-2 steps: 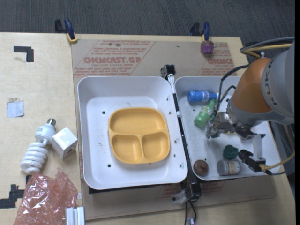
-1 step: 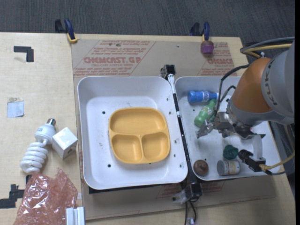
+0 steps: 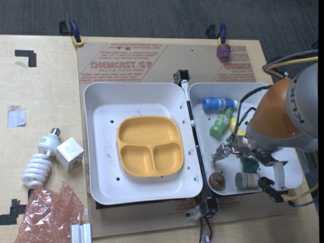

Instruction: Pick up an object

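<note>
1. Camera view has the arm reaching down into the right bin, gripper low over the bin floor, roughly mid-bin.
2. Jaws: metal bits are small and cluttered at this angle, so can't tell if they're wide or narrow. Nothing visibly between them, so I wouldn't call anything grabbed yet.
3. Candidates nearby: green bottle just up and back from the jaws; blue bottle further back behind that; brown round thing below the jaws, near the front wall; small can beside it, towards the arm side; dark green item right next to the jaws, partly under the wrist.
4. Left bin holds a yellow divided tray, well apart from the jaws; not in play, I'd say.
5. Progress, my read: approach done, arm's down among the objs. Grip + lift left, as far as shown.
</note>
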